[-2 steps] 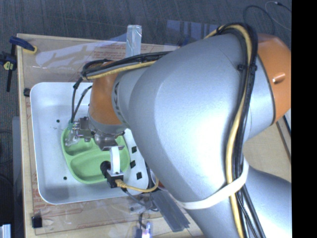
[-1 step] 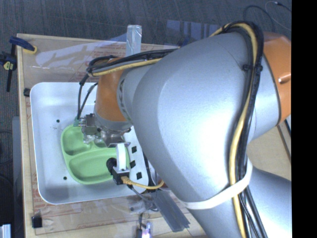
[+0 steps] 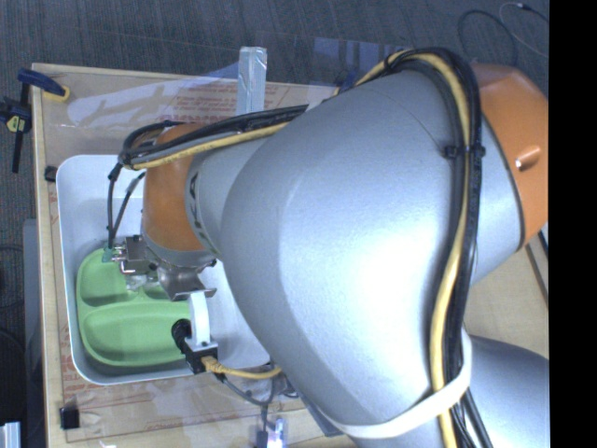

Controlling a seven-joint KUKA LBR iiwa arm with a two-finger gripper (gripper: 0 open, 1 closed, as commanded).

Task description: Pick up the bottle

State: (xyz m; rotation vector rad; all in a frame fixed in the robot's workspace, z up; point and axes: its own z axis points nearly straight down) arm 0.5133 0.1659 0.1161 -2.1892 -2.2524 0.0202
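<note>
- Nearest to us is the grey arm point(image 3: 354, 250), its bulk covering everything to the right of the white bin point(image 3: 70, 189), with a yellow cable point(image 3: 457, 250) strapped along its casing.
- The orange band point(image 3: 168, 203) hangs over the middle of the bin, and below it the gripper point(image 3: 157, 278) sits low inside the bin, toward its near end.
- We cannot tell whether the gripper is spread or pressed together; the wrist housing hides its working end.
- A green object point(image 3: 117, 329) lies in the near left corner of the bin, right under the gripper. We take this to be the bottle, though its outline is too blurred to be sure.
- We judge the step in hand to be the descent or the grasp itself: the gripper is at the green object, and nothing shows it lifted.
- The next move calls for a firm closure across the body of the object, then a straight rise clear of the bin's rim.
- The green object lies close to the bin's left wall and near wall, so there is little room for the gripper on those sides.
- The far end of the bin is bare white floor, open for repositioning.
- Beyond the bin's far wall the bench point(image 3: 140, 101) carries a silver post point(image 3: 252, 68), well apart from the work.
</note>
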